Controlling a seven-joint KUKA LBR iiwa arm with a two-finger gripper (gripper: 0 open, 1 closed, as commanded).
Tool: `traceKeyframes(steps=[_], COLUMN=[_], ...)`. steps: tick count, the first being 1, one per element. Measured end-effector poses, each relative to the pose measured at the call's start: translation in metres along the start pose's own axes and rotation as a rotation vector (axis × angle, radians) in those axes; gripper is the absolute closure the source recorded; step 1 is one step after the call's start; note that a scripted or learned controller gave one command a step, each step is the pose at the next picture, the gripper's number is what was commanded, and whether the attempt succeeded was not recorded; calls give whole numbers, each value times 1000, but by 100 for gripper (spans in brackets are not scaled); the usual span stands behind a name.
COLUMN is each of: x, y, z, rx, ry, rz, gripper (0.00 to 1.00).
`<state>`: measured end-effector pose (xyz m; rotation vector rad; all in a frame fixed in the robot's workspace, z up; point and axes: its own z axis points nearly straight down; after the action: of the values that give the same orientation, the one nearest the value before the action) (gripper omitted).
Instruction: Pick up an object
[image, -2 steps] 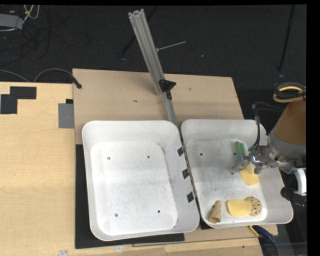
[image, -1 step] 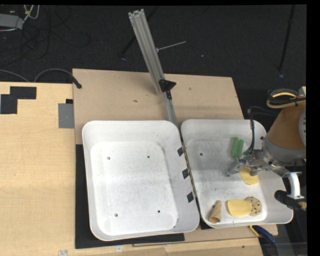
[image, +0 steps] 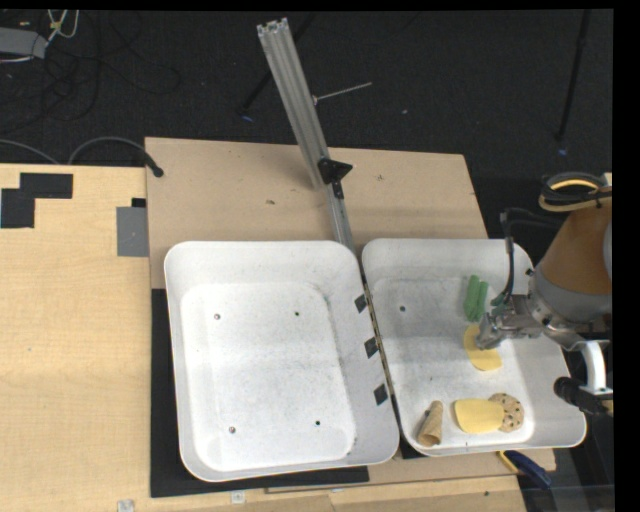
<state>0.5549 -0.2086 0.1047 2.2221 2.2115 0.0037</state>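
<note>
Gripper (image: 487, 335) hovered low over right white bin (image: 420, 262), tip touching round yellow disc (image: 485, 357) at its six o'clock, likely chosen target. Finger state: cannot tell. Green cylinder (image: 474, 297) lay at eleven o'clock.

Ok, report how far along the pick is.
Done: the tool is down inside the right bin, over the round yellow piece beside the green block. In hand: nothing is visibly gripped. Left: grasp and lift; the cone, yellow slab and cookie lie untouched.
</note>
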Motion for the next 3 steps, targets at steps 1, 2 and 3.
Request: traceKeyframes(steps=[1, 2, 3], x=[-4, -6, 57], y=[7, 8, -1], z=[-60, -113, -112], rx=[4, 3, 10], ry=[2, 2, 7], rz=[-5, -7, -10], gripper=[100, 100, 100])
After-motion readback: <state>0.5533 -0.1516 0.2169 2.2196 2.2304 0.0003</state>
